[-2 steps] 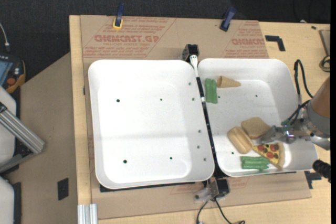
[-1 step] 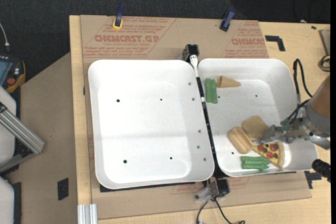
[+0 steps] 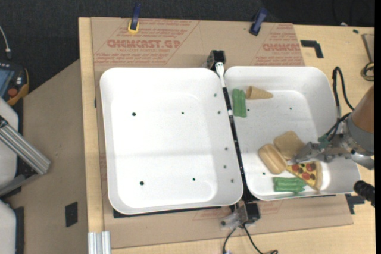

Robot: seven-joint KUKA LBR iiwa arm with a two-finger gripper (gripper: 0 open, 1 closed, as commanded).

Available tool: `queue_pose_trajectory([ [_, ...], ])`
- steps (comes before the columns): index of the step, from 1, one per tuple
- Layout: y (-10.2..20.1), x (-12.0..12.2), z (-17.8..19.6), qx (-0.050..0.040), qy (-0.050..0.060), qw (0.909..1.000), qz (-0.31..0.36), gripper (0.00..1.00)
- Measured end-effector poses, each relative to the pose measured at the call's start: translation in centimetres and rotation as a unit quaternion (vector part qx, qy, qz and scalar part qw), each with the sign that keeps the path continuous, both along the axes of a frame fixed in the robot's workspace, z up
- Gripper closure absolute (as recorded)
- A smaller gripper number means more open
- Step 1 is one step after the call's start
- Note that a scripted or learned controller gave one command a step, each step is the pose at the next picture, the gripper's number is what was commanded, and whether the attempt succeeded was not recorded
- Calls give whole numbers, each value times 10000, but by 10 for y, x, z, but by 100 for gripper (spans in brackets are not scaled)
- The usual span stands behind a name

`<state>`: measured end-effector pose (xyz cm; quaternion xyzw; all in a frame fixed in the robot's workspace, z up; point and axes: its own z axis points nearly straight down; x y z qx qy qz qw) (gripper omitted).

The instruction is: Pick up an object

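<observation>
**Gripper low over the food in the right bin**

We see the arm (image 3: 362, 128) reaching in from 3 o'clock, its gripper (image 3: 306, 154) down in the right bin (image 3: 309, 83). We cannot tell its state.

Just under the gripper tip lies a pizza slice (image 3: 306, 172). At 9 o'clock from the tip sits a bread roll (image 3: 272, 159), touching a tan slice of bread (image 3: 289, 143) at its 1 o'clock. A green pod (image 3: 289, 185) lies at 6 o'clock of the pizza, by the bin's near rim.

Toward 11 o'clock in that bin, a green stick (image 3: 239, 102) lies along the left wall, with a cone-shaped piece (image 3: 257, 93) just beside it.

The left bin (image 3: 125, 128) stands alongside, on the cardboard-covered bench (image 3: 178, 38).
</observation>
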<state>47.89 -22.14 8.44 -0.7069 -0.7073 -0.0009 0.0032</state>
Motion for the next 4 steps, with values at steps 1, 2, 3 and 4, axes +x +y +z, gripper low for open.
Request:
queue_pose_trajectory([
  [1,0,0,0,0,0,10000,0,0],
  [2,0,0,0,0,0,10000,0,0],
  [3,0,0,0,0,0,10000,1,0],
  [4,-1,1,10,-23,-20,10000,-5,100],
])
